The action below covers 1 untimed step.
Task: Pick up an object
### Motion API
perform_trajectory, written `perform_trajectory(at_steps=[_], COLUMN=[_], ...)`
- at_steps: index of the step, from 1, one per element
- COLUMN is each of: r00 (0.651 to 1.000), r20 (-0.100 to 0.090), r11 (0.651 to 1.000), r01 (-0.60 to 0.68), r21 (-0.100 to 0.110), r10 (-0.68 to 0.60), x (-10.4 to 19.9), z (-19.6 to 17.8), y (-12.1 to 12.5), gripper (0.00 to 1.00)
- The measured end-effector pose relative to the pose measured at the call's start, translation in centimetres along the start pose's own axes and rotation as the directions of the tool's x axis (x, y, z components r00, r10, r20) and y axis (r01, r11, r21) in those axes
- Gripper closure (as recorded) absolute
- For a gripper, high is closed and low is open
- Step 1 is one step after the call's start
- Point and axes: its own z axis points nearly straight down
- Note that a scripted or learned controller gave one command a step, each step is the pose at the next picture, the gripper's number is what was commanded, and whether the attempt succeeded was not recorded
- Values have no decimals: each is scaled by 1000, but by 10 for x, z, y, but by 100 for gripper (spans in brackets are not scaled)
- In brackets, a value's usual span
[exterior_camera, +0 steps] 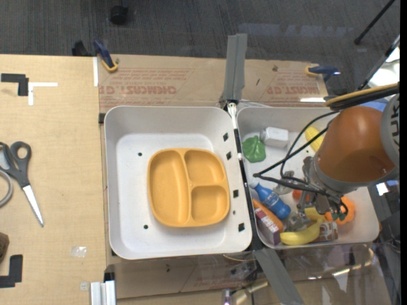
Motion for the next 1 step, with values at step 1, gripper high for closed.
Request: perform_trajectory(at_steps=[1], r00=[1000], r20=[1], r11=[1000], r01=[-27], r21=[-2], r10=[27], x=[2], z=[0], y=[-1], gripper=[0])
